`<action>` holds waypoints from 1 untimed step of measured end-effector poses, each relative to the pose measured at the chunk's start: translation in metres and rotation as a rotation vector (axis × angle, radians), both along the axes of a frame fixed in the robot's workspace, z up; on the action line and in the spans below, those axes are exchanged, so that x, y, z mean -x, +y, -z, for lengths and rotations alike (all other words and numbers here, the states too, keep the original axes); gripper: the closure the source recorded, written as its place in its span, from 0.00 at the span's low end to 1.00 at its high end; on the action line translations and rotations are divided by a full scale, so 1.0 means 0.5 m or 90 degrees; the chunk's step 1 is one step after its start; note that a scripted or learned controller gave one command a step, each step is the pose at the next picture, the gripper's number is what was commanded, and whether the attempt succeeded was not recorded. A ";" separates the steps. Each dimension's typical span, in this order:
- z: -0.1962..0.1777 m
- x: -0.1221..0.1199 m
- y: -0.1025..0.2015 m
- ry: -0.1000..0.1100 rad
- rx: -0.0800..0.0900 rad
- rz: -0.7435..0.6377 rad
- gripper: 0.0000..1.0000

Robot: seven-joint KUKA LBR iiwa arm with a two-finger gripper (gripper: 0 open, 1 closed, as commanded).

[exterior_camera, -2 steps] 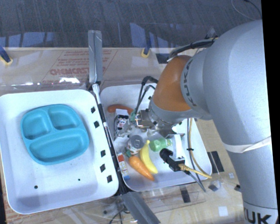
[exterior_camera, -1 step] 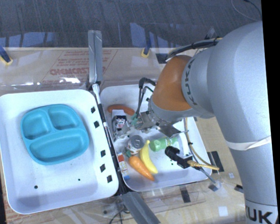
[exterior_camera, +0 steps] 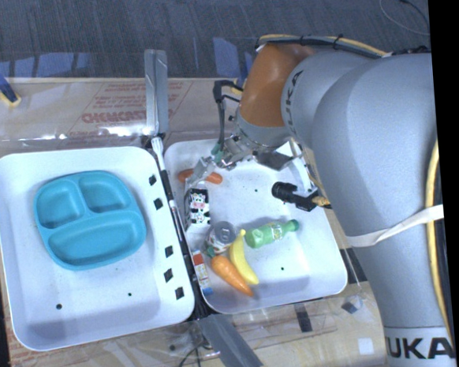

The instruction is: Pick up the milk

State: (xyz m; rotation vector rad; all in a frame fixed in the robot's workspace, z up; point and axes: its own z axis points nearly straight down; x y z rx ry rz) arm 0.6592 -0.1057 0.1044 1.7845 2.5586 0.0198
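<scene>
The arm's grey body point(exterior_camera: 378, 167) sits closest to my lens and covers the right of the camera view, its orange band point(exterior_camera: 265, 89) bending down toward the right bin point(exterior_camera: 320, 278); the gripper point(exterior_camera: 212, 168) hangs low over that bin's far left corner, and I cannot tell from up here whether it stands wide or narrow; the milk point(exterior_camera: 198, 207), a small carton with black and white patches, lies against the bin's left wall, just on the near side of the gripper; a small orange thing point(exterior_camera: 184, 175) lies by the same wall, next to the gripper; nearer to me a silver can point(exterior_camera: 222, 235) touches the top of a banana point(exterior_camera: 242, 258), with a carrot point(exterior_camera: 230, 274) pressed against the banana's left side; a green bottle point(exterior_camera: 271, 233) lies on its side just right of the banana's upper end; in the left bin point(exterior_camera: 35, 329) I see a blue divided plate point(exterior_camera: 90, 217), lying flat.
</scene>
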 end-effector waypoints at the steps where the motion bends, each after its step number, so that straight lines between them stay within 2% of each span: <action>1: 0.002 0.072 0.019 0.000 0.001 -0.060 0.00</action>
